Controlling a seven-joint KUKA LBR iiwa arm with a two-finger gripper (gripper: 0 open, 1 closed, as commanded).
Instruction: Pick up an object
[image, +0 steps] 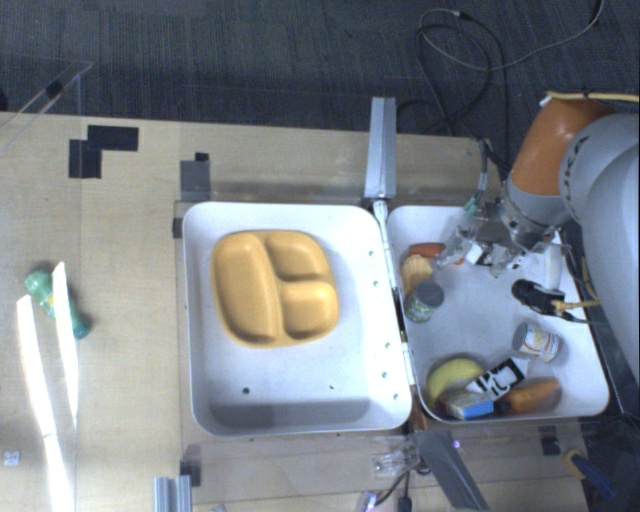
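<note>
My gripper (480, 248) hangs over the back part of the right bin (580, 400), reaching in from the right. Just to its left lie a red-orange piece (426, 250) and a tan ball (416, 269), with a grey round cap (429, 295) and a small greenish thing (415, 312) below them. Along the bin's front lie a yellow-green ball (455, 375), a black-and-white item (498, 380), a blue piece (478, 408) and an orange-brown item (531, 394). A small pale jar (540, 343) stands at the right. Nothing shows between the fingers.
The left bin (230, 400) holds a yellow tray with compartments (275, 285). A metal post (380, 150) stands between the bins at the back. On the bench at far left lie a green toy (55, 300) and white strips (40, 390).
</note>
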